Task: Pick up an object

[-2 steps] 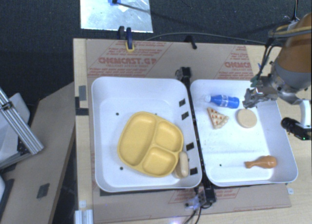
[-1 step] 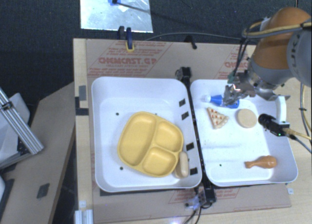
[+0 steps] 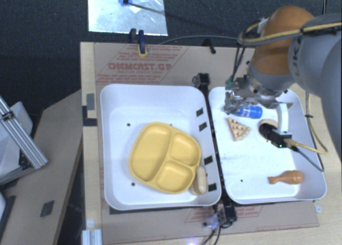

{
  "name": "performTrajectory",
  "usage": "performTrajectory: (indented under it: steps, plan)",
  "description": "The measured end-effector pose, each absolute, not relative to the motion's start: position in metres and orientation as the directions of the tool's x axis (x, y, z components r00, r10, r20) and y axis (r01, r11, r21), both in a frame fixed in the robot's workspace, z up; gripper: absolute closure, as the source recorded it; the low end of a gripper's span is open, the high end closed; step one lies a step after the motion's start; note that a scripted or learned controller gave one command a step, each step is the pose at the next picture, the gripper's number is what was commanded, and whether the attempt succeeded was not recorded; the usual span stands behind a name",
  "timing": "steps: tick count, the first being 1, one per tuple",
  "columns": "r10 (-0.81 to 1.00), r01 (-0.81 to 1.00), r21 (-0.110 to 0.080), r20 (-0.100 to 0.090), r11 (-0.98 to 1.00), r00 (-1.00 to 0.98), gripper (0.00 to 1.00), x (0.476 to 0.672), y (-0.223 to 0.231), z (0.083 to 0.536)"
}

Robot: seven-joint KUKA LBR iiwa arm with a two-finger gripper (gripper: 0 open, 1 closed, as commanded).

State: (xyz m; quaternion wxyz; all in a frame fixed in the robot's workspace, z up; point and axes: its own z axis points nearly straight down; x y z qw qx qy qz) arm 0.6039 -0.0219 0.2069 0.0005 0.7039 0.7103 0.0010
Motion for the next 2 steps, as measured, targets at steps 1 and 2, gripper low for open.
performTrajectory:
  steps: [1, 2]
  plan:
    - [1.000, 1.000, 0.004, 0.002, 0.010, -0.010, 1.00, 0.623, 0.032, 0.210]
    - [1.000, 1.000, 0.003, 0.001, 0.008, -0.008, 1.00, 0.633, 0.087, 0.208]
